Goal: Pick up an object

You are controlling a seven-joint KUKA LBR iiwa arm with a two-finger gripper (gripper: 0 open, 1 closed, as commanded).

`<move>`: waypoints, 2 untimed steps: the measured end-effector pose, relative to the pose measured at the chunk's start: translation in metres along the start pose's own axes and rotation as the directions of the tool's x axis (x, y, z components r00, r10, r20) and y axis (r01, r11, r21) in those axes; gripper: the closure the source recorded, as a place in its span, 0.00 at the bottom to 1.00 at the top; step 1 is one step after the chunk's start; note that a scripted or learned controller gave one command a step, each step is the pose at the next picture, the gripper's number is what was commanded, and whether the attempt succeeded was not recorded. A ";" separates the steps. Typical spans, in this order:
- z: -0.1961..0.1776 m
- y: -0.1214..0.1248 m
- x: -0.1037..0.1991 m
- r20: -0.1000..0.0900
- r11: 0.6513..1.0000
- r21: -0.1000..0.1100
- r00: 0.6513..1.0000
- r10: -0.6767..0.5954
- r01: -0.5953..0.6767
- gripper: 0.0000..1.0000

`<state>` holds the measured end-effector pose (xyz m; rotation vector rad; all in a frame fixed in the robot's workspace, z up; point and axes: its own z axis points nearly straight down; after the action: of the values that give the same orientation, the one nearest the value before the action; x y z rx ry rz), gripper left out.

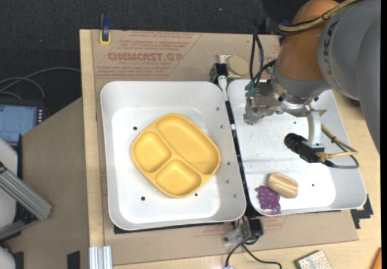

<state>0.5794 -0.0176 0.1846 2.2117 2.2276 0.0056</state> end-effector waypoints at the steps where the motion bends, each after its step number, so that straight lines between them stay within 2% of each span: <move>1: -0.047 0.081 -0.082 0.007 1.000 -0.008 1.000 0.011 -0.011 1.00; 2: 0.003 0.082 -0.019 -0.003 1.000 0.010 1.000 0.002 -0.002 1.00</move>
<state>0.6614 -0.0357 0.1815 2.2201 2.2320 -0.0031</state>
